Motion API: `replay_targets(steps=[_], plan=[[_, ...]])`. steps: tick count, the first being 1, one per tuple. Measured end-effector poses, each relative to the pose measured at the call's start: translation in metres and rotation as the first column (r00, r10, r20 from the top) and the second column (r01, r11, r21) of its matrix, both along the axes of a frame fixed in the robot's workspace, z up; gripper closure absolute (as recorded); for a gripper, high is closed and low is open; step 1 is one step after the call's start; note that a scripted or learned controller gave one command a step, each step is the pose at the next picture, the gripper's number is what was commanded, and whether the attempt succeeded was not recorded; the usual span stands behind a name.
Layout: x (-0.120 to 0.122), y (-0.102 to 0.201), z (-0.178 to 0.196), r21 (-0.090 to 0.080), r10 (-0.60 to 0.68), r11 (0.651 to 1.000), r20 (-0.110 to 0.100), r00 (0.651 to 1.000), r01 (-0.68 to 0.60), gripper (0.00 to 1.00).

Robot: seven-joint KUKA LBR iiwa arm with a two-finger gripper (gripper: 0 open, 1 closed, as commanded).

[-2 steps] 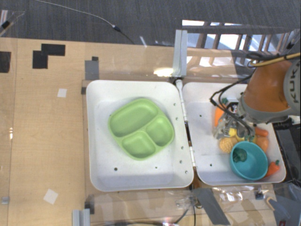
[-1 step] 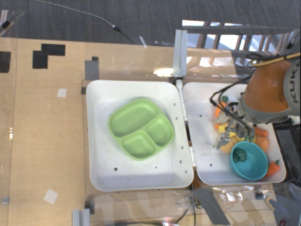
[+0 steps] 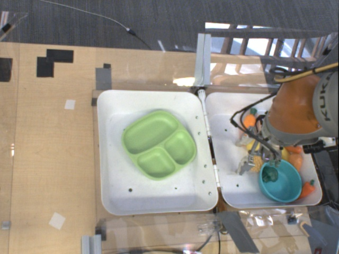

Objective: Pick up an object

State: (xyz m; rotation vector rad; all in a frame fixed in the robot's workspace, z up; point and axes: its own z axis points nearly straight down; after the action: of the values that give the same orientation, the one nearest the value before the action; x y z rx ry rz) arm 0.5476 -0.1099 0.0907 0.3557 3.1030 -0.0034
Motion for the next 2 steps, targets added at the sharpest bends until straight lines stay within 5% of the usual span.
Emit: replay_targets(steps=[1, 2], plan=[[0.046, 0.016, -0.001, 0.005, -0.116, 0.993, -0.002, 0.993, 0.116, 0.0], [-0.037, -0.003, 0.0, 0.004, -0.1, 0.995, -0.002, 0.995, 0.1, 0.0]])
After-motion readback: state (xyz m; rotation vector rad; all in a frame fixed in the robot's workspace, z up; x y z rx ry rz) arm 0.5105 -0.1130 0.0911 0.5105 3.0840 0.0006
